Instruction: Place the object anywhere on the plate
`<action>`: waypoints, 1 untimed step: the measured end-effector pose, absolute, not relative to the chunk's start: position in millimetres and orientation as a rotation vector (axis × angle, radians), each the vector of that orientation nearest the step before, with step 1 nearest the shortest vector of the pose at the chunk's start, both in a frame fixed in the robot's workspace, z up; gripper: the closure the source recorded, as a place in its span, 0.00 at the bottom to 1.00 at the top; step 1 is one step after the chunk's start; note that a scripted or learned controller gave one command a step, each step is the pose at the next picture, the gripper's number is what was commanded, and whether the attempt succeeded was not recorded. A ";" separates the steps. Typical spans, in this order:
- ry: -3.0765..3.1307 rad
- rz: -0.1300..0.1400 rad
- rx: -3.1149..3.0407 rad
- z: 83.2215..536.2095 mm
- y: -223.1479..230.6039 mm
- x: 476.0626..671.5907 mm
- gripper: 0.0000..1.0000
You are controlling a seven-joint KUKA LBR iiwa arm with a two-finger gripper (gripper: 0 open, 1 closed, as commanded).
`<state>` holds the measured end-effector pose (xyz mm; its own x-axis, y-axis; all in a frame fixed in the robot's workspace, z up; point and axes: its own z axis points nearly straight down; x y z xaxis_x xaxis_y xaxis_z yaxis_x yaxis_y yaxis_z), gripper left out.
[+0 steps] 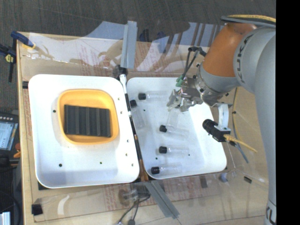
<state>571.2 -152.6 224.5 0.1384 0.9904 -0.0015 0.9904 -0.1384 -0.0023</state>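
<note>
1. The hand [182, 100] hangs over the right bin [213, 161]; its grip I cannot tell.
2. Clear vials [171, 150], hard to see, lie there.
3. The plate [87, 97] sits in the left bin [42, 168].

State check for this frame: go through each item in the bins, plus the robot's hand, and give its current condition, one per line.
Yellow plate: in the left bin, bearing a dark ribbed insert.
Clear tubes with black caps: lying scattered in the right bin, none on the plate.
Hand: over the right bin's upper part; grip unclear.
</note>
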 end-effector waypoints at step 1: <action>-2.303 0.003 -2.134 250.8 -103.1 588.6 1.00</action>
